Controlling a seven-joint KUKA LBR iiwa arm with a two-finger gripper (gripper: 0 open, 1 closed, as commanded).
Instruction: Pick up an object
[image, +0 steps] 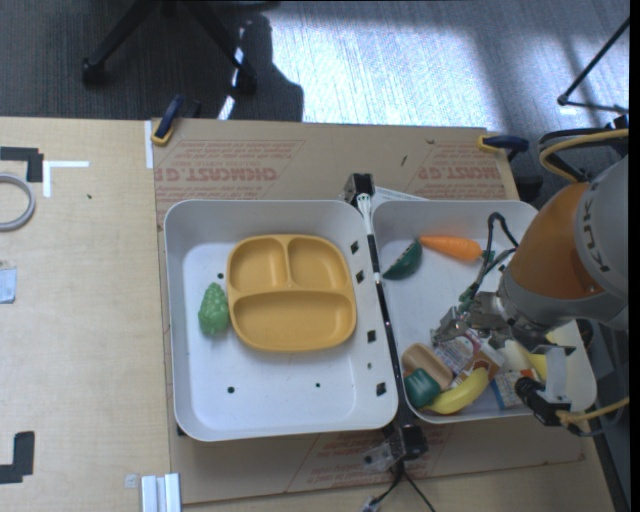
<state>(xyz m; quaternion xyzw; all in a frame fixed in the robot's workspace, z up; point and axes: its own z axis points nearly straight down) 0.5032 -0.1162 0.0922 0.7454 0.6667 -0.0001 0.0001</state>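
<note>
Reaching in from the right of the camera view, the grey arm (575, 260) with its orange band had its pincer (462, 330) low inside the right bin (440, 215), at the centre right of the frame, just above a heap of small items. How far the pincer stood apart could not be told, for metal parts and clutter ran together there, and nothing was plainly seen held by it.

Below the pincer lay a yellow banana (462, 393), a dark green piece (420, 385) and a tan block (425, 358), touching or nearly so, in the lower part of that bin. An orange carrot (452, 246) and a dark green wedge (404, 262) lay apart in its upper part. In the left bin (190, 330), at the frame's centre, sat a yellow divided plate (291, 292) with a light green lump (213, 309) just beside its left rim.

By my reading, the step in hand was the descent onto the heap, the grasp not yet shown made. The next move seemed to call for closing on a single item, likely the banana or the tan block, then a straight lift clear of its neighbours and the bin wall.
</note>
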